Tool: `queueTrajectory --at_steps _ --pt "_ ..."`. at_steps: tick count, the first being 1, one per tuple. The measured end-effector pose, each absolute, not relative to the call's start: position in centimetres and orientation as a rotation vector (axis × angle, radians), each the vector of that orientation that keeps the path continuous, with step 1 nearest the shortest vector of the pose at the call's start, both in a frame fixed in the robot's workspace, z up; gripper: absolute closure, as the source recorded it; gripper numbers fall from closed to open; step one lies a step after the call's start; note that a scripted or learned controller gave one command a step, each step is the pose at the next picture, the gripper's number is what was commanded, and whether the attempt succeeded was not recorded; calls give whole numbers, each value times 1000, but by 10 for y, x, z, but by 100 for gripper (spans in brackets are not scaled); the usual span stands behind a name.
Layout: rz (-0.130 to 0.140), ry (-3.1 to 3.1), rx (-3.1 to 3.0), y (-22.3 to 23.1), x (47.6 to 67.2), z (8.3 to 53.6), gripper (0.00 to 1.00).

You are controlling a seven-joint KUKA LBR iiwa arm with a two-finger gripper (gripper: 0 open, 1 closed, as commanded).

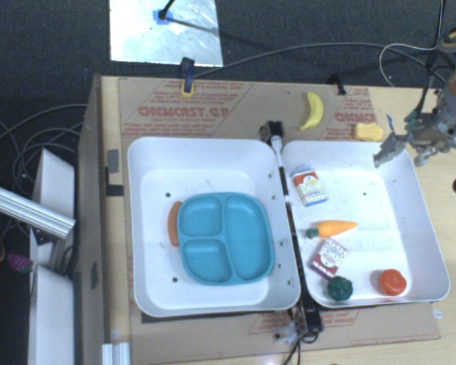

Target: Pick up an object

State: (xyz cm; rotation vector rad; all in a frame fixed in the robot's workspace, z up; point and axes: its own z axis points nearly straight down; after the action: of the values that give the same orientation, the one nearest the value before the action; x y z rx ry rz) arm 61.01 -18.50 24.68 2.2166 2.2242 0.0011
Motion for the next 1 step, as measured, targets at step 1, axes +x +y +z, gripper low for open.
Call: queueTrajectory --at_steps 1 --pt "0 2225 2219 -132 542 195 0"
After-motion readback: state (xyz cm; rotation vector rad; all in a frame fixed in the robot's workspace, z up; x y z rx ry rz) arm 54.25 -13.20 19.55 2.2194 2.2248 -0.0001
